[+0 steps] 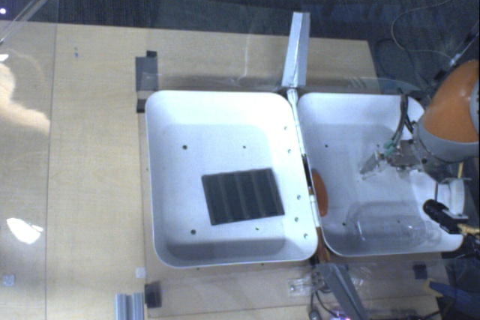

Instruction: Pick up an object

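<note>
A dark grey ribbed rectangular pad (242,195) lies flat in the left bin (172,131), toward its front. In the right bin (337,116), an orange object (320,192) rests against the left wall. A clear plastic bottle-like object (386,225) lies near the front wall. My gripper (375,162) hangs over the middle of the right bin, pointing left. It is above and behind the clear object and to the right of the orange one. Nothing shows held in it.
The arm's orange band (454,112) and grey wrist cover the right bin's right side. A metal divider post (296,49) stands behind where the bins meet. Black clamps (148,71) sit at the left bin's back corner, and cables (330,288) run along the front.
</note>
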You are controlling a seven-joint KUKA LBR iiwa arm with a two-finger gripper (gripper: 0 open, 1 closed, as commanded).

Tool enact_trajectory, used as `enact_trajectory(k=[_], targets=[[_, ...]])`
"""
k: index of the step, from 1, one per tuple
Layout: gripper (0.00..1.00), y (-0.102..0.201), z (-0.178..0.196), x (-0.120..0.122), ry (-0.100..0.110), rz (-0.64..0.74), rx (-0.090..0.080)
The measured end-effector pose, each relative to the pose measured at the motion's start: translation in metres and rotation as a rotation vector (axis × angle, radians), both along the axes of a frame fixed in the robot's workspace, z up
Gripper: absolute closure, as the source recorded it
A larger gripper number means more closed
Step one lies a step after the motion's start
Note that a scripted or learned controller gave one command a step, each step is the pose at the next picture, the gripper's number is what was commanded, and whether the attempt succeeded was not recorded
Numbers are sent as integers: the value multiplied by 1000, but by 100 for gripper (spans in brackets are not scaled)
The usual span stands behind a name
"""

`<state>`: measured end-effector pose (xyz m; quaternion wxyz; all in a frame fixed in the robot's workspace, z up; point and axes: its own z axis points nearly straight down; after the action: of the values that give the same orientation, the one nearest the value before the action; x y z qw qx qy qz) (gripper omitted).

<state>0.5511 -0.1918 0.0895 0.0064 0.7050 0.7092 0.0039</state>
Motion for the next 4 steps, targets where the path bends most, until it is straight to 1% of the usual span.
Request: enact_trajectory(k=[1,3,4], targets=[[100,1,12,2,-5,3,0],[100,3,35,7,-17,7,-2],[0,3,35,7,-16,7,-2]])
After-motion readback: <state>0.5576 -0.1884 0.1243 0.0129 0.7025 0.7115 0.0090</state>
